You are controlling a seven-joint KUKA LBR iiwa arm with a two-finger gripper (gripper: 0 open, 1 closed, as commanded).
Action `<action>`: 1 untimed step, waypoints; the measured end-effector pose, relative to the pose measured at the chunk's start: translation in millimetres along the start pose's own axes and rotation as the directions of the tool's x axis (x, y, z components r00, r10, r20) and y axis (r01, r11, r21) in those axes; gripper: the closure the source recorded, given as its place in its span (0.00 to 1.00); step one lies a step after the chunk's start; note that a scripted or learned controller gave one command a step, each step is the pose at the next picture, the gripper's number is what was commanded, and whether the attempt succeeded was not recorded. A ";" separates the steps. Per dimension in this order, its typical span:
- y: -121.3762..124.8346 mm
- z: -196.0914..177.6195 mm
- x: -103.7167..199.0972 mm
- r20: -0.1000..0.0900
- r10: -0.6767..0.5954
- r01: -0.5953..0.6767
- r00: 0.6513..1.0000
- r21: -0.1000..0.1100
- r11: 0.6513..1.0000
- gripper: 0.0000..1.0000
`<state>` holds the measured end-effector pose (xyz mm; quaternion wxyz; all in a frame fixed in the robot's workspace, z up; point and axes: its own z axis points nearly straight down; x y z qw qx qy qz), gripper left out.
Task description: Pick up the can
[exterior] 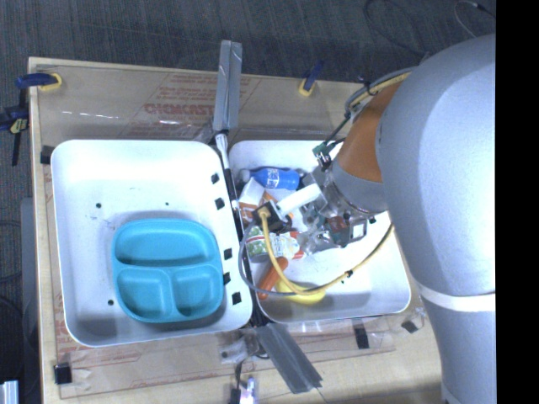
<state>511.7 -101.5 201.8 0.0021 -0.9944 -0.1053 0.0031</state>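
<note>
A single fixed camera is looking down from above the bench (126, 99) at a slant, standing far enough off that both white bins are fitting in frame, the left bin (76, 192) with its blue divided tray (164, 268) and the right bin (383, 297) just beside it. The dark floor is showing beyond the bench's far edge at the top, and the grey arm (446, 192) is looming large from the right of the bins, much nearer the lens than they are.
</note>
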 end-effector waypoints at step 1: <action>42.9 -0.5 -21.3 0.000 -0.002 0.002 1.000 0.001 1.000 1.00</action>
